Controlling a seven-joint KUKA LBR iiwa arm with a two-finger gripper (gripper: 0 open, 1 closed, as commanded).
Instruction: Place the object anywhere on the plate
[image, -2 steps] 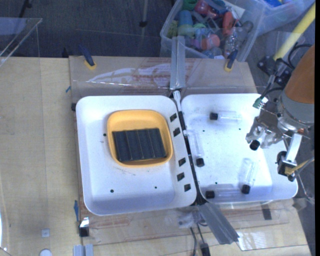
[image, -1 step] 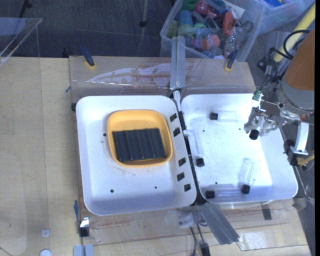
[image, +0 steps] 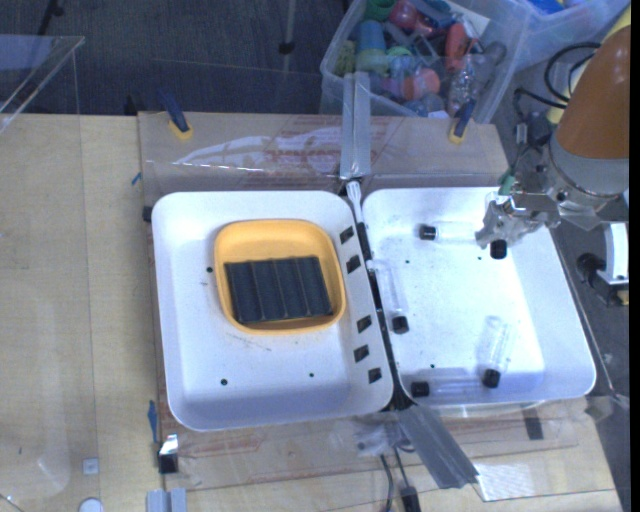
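**Bench stock, one frame: gripper over right bin, block on plate**

1. Gripper (image: 497, 228): I see it over the far right part of the right bin (image: 565, 300), at the end of the arm that comes in from the right, under the orange band (image: 600, 95). From this slant I cannot tell how wide it stands. I see nothing held in it.
2. Far tube (image: 447, 233): clear, black cap at its left end. It lies flat on the bin floor just left of the gripper.
3. Divider tube (image: 388, 290): clear, lying along the right bin's left wall, black cap at its near end.
4. Right tube (image: 493, 342): clear, near the middle right of the bin floor, black cap at its near end.
5. Near tube (image: 452, 383): clear, lying along the bin's near wall, black cap at its left end.
6. Left bin (image: 190, 340): white, touching the right bin along the centre line.
7. Yellow plate (image: 232, 242): set in the far middle of the left bin.
8. Dark ridged block (image: 278, 288): lies flat on the plate, toward its near side and well apart from the gripper.
9. Clear box (image: 420, 50): stands beyond the bins, holding coloured items.
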